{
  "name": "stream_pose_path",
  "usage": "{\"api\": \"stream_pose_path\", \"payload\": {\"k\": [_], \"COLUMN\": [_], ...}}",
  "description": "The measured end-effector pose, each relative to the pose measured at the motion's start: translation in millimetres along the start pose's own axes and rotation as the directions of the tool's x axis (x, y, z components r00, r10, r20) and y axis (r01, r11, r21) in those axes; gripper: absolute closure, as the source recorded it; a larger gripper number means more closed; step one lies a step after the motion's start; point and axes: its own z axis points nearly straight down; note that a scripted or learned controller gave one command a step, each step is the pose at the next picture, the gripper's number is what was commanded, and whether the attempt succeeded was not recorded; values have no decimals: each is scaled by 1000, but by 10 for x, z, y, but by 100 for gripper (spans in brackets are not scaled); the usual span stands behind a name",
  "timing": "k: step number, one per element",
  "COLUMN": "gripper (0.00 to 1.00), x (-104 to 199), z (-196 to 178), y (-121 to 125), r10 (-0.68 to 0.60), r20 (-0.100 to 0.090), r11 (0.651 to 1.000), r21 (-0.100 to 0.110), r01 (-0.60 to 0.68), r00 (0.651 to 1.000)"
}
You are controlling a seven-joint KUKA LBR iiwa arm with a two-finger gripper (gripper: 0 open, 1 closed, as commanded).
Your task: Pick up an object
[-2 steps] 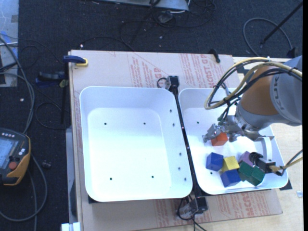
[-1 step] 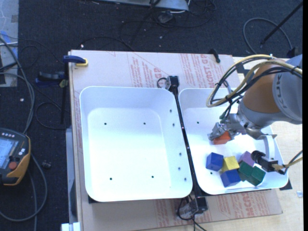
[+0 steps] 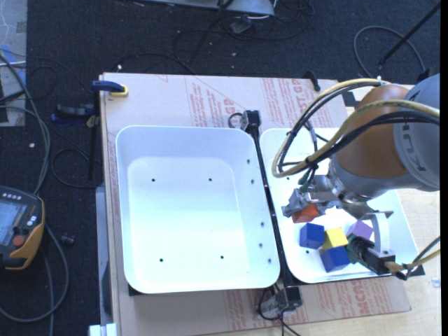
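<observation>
Smooth white plastic bins sit side by side on the worktop (image 3: 182, 93). In the right bin (image 3: 301, 268) lie hard little blocks: orange (image 3: 306, 215), blue (image 3: 312, 235), yellow (image 3: 336, 238), purple (image 3: 362, 230). The end effector (image 3: 302, 203) hangs over the orange block, perhaps touching it; its grip can't be told, cables crowding it.

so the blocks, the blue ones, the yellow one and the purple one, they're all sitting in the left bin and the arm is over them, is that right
Not quite. The camera view shows the blue blocks, the yellow block and the purple block in the right bin, not the left bin. The rest holds: the arm is over that cluster.
</observation>
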Motion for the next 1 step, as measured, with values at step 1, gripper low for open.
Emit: {"api": "stream_pose_path", "payload": {"k": [1], "gripper": [100], "x": [960], "z": [46], "y": [190], "r10": [-1], "r20": [0], "r11": [1000], "r21": [7], "r01": [1], "r00": [1000]}}
